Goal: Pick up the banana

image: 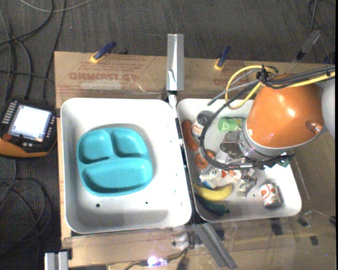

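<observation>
Orange wrist band (pixel 284 120) sits highest, blocking the right bin (pixel 296 204). Gripper (pixel 239 170) hangs below it over clutter; can't tell its state. Banana (pixel 214 193) lies at the bin's front left, just front-left of the gripper, long axis roughly left-right, ends curling up. Can (pixel 270 194) lies right of it. Teal tray (pixel 115 161) is in the left bin (pixel 70 167).

Single fixed overhead camera, slanted downward, both white bins (pixel 67 151) in frame
</observation>
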Controlling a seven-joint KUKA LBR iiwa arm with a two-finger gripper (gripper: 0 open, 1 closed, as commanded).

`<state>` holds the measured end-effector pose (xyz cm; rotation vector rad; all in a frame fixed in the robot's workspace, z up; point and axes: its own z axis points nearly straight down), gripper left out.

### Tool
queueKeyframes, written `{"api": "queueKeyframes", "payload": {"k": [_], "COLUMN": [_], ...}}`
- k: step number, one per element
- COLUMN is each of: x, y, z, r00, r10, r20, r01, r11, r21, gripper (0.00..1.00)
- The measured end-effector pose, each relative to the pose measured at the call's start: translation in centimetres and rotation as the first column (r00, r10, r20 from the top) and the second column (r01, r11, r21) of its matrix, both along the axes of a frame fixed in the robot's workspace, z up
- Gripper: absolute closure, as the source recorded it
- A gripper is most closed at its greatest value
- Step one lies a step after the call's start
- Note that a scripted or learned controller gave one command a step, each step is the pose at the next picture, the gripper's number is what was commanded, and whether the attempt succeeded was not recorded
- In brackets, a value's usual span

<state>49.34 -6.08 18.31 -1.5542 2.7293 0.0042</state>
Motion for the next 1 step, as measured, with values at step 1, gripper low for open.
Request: {"api": "queueKeyframes", "payload": {"k": [1], "x": [-0.76], "y": [-5.74], "z": [-6.38], "r00": [0.977], "r10": [0.214], "r20": [0.006], "r01": [-0.214], "r11": [0.977], "r21": [-0.001], "gripper": [0.0]}}
